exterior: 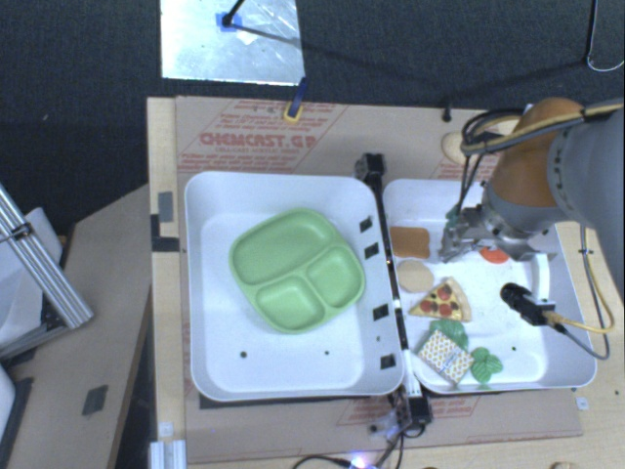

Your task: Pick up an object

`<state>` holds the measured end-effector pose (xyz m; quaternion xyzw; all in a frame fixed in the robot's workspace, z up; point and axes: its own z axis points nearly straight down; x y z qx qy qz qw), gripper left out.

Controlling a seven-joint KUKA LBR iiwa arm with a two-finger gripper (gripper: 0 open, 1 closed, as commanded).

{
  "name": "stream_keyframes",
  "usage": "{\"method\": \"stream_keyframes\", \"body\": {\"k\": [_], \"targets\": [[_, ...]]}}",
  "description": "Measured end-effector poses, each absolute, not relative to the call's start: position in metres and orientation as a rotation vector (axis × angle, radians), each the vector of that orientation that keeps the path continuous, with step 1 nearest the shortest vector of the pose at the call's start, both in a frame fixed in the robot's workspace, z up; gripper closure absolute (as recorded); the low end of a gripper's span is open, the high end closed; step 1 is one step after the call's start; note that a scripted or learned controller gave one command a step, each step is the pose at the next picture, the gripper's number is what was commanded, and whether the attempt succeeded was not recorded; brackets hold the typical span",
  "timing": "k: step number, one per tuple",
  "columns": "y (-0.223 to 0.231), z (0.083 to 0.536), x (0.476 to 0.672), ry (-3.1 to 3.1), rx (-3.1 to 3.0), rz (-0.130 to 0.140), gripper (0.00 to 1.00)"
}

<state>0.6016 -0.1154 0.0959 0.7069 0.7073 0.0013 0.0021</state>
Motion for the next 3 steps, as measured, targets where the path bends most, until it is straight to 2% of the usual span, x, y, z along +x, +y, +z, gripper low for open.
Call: {"method": "stream_keyframes", "body": {"k": [1,3], "targets": [[-0.124,0.144,0.607,2.217,2.218,0.006,1.0],[-0.121,0.227,0.605,2.223,2.213,0.005,1.0]]}}
